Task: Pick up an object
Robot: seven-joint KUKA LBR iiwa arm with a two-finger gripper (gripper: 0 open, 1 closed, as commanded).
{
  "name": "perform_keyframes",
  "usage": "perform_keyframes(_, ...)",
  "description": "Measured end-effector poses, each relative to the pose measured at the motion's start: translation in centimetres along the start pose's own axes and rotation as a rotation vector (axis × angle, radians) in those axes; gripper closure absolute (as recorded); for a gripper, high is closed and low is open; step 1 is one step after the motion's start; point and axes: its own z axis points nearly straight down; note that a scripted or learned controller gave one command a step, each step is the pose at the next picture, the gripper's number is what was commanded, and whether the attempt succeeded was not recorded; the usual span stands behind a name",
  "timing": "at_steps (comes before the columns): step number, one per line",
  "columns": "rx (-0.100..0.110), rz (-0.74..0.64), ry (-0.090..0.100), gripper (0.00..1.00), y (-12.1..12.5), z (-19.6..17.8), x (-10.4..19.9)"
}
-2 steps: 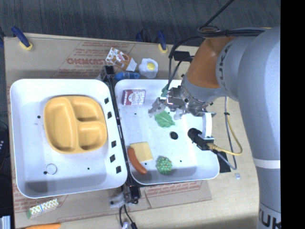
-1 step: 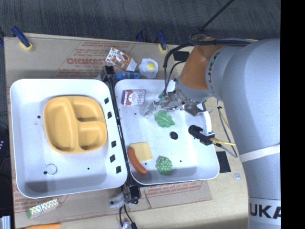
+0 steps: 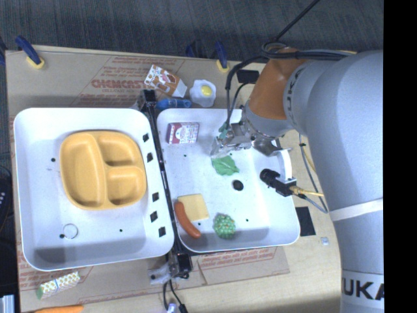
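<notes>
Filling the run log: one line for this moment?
arm: over right white bin | gripper: above green leafy toy | grasp: unconfirmed

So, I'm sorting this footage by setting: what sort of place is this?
Probably a robotics lab test bench, not a kitchen: a KUKA arm reaches over two white bins, toy food such as a green leaf and hot dog lies inside, and clamps pin down the cardboard.

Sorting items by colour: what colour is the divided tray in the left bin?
Yellow-orange. The divided tray shows plainly in the camera view, lying in the left bin.

Grey arm, hand lowered
</notes>
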Motion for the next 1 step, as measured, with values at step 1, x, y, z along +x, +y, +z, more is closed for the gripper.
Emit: perform_keyframes(1,0.0,0.0,0.0,0.0,0.0,0.01,0.0)
